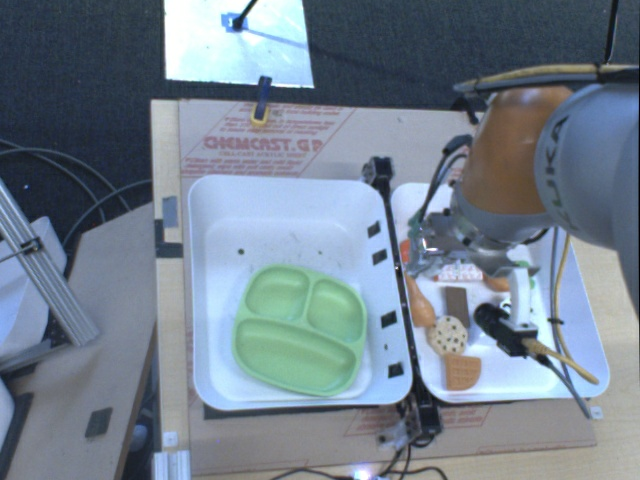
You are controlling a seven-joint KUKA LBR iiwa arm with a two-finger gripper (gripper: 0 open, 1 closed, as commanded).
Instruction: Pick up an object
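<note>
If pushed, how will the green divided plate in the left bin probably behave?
The green plate looks like stiff, light plastic, so it would probably slide, not bend. It lies flat and wide, so tipping or rolling seems unlikely.

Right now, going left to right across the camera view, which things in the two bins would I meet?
Green divided plate in the left bin → orange carrot-like piece → speckled cookie, both in the right bin.

Single fixed camera above bench (270, 133), slanted downward; left bin (280, 218) and right bin (412, 206) fully framed.
</note>
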